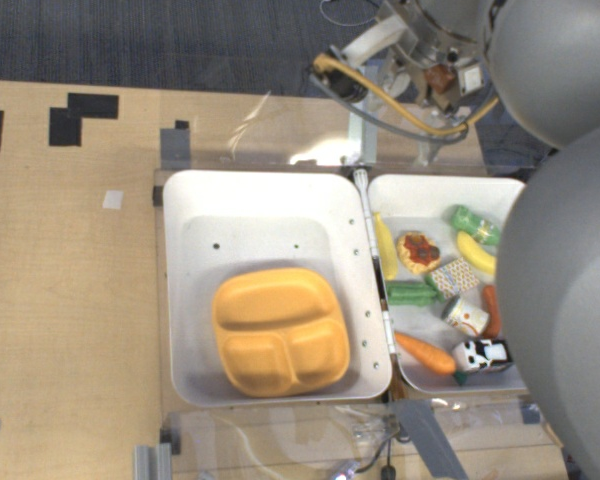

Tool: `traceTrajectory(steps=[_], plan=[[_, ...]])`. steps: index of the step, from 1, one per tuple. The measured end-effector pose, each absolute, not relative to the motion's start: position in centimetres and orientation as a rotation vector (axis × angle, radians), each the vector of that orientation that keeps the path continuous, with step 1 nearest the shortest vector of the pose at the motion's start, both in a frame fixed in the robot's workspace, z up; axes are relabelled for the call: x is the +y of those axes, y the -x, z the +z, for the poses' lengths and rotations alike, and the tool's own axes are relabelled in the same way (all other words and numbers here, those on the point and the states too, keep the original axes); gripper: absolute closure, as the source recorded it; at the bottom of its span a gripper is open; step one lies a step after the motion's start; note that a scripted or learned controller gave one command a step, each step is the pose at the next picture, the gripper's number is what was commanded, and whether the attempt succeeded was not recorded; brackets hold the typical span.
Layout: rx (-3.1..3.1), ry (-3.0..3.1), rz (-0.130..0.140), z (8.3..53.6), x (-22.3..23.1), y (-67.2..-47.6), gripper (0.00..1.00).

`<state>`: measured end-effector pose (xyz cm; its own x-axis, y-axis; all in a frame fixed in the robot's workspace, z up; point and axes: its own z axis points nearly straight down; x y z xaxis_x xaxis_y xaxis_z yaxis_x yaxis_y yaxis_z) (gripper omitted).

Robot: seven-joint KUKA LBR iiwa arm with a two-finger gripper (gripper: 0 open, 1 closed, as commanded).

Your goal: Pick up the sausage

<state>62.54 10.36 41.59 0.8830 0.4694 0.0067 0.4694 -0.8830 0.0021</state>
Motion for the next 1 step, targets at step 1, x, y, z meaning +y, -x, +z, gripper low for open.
traceTrajectory(steps=[1], plan=[[0.743, -3.054, 0.005, 36.46, 14.97, -49.37, 0.0]])
